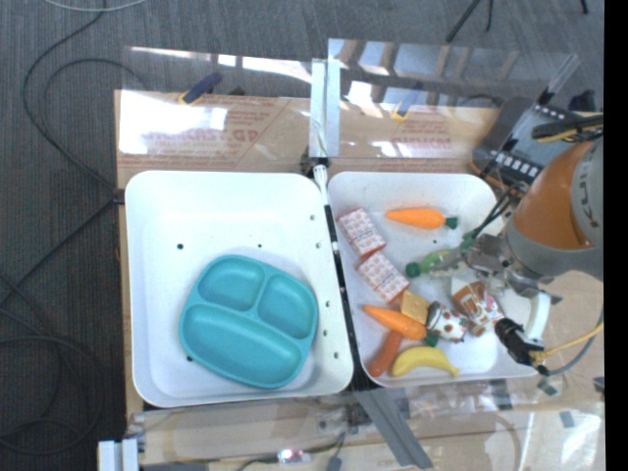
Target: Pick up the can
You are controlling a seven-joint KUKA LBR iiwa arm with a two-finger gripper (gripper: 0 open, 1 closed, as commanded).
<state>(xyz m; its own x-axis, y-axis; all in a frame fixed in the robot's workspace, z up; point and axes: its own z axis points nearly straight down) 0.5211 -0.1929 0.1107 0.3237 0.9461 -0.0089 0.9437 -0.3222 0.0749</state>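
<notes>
Camera view: the arm is reaching into the right bin (345, 186) for the can.

The pincer (469, 260) is hanging near the bin's right edge; I cannot tell if it is open or holding anything. What looks like the can (448, 324) is lying near the front edge, just above the banana (424, 362), so the pincer should be going there and dropping straight down.

Grey arm (574, 214) entering from the right edge of the frame, at mid height, its orange band bulging large against that edge. Wrist bent down and leftward toward the frame's centre right, ending in the tool (469, 259), slender and pointing left. Black and white fittings hanging beneath the wrist in the lower right of the frame; finger spread too small and cluttered to make out.
</notes>
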